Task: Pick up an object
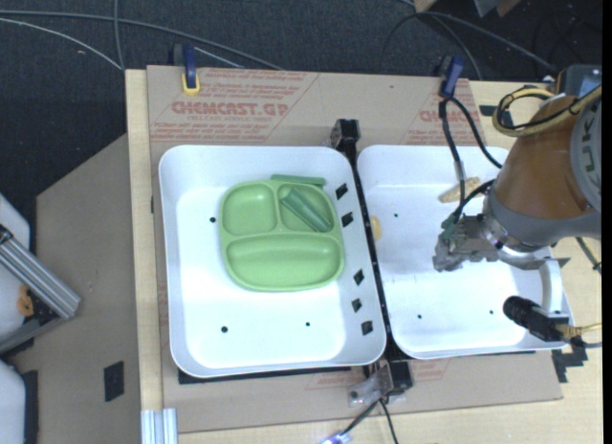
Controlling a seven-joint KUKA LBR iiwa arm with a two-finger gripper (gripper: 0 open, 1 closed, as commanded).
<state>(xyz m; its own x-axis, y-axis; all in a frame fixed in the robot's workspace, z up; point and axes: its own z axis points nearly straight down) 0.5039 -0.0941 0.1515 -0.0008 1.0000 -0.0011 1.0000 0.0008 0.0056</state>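
The pincer [451, 253] hangs low in the right bin [421, 332], its state unclear, apparently mid-reach; the green divided plate [280, 238] lies toward nine o'clock.

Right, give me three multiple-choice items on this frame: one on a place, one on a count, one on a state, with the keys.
1. Where does the green divided plate lie?
A. In the left bin
B. In the right bin
C. On the cardboard outside the bins

2. How many white bins sit side by side on the bench?
A. One
B. Two
C. Three

3. How does the plate rest?
A. Stood on its edge
B. Flipped upside down
C. Flat, compartments facing up

Answers:
1 A, the plate lies within the left bin, towards its far side.
2 B, the left bin and the right bin meet along a middle divider.
3 C, its three compartments show open to the camera.
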